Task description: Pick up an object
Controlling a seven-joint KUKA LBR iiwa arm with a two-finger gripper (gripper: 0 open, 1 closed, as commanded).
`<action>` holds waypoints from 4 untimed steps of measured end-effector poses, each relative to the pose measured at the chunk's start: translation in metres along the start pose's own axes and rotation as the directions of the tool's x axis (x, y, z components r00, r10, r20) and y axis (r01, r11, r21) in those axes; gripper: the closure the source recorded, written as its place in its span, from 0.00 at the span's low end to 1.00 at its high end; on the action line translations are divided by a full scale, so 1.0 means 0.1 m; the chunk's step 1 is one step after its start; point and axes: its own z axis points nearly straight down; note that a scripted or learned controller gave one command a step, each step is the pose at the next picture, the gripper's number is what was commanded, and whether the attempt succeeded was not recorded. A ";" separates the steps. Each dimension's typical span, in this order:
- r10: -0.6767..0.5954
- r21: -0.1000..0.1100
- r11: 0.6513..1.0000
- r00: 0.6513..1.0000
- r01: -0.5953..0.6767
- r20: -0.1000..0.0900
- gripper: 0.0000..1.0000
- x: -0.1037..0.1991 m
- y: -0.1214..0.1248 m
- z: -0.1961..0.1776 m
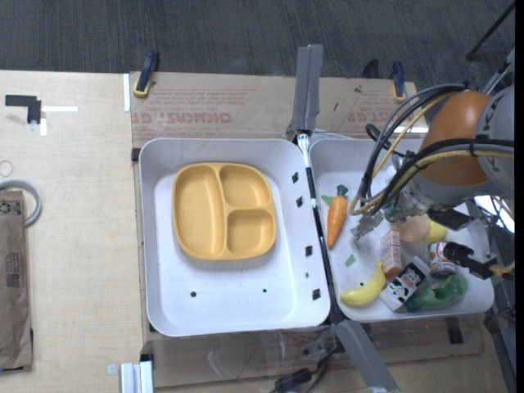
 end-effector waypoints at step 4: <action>-0.462 -0.003 0.887 0.887 0.462 0.005 1.00 -0.55 -0.41 -0.10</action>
